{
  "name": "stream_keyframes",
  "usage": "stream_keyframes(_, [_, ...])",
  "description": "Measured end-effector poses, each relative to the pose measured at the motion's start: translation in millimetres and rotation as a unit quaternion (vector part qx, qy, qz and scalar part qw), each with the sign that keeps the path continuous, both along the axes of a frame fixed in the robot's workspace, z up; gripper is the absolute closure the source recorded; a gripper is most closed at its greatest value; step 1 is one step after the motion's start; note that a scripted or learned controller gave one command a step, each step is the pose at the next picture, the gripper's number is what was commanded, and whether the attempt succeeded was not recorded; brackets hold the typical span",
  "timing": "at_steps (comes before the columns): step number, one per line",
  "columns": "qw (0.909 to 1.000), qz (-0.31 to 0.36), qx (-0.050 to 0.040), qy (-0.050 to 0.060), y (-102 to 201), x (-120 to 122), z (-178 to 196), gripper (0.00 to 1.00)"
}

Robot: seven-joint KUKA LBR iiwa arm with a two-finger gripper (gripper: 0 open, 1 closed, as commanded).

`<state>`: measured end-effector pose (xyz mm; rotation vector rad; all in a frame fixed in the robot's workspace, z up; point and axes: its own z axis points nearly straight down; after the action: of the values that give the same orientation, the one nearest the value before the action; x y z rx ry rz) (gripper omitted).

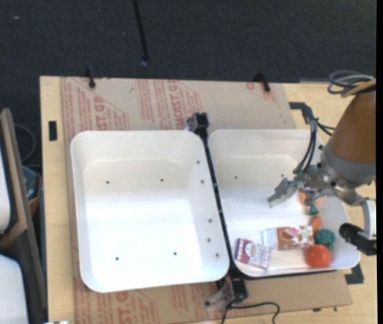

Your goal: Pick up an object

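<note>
A wooden bench (167, 100) on a dark floor carries two shallow white bins side by side. The arm (354, 137), its orange band showing, reaches in from three o'clock over the right bin (259, 154). Its gripper (294, 191) hangs low in that bin with fingers (280, 192) spread apart, one pointing toward nine o'clock; nothing sits between them. At the bin's five o'clock corner lie a purple-and-white packet (252, 253), a brown-and-white carton (290, 237), a red ball (318, 256) and a teal object (325, 237). The left bin (83, 181) sits just beside.
</note>
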<state>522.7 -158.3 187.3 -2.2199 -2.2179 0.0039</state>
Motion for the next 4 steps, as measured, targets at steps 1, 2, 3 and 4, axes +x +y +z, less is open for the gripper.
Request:
stream_keyframes(1, [1.0,0.0,0.0001,0.0,1,-1,-63,0.0])
stream_keyframes(2, [1.0,0.0,-0.0004,-0.001,1,-1,-88,0.0])
stream_keyframes(3, [1.0,-0.001,-0.0006,-0.003,0,0,-76,1.0])
stream_keyframes(4, [1.0,0.0,-0.0011,-0.005,-5,-5,-15,1.0])
